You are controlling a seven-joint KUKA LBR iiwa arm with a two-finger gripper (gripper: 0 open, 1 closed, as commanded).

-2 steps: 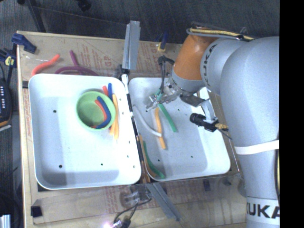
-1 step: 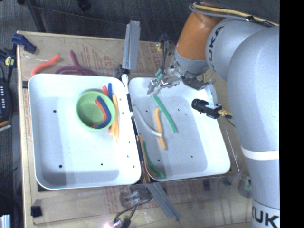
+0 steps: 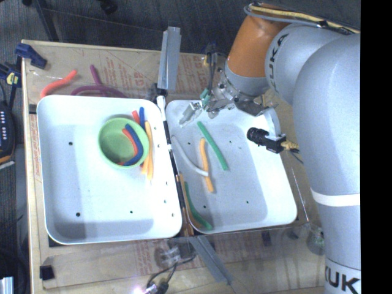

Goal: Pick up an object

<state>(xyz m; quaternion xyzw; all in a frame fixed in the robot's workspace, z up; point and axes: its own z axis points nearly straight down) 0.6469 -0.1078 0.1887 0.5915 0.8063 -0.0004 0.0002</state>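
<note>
Gripper (image 3: 195,110) apparently open, holding nothing; green strip (image 3: 212,144) just below-right, long axis slanting away toward right bin (image 3: 269,188) middle.

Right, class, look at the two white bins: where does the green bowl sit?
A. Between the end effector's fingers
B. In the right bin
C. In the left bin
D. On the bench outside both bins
C: the green bowl rests inside the left bin, with coloured strips curled in it, well apart from the end effector over the right bin.
</note>
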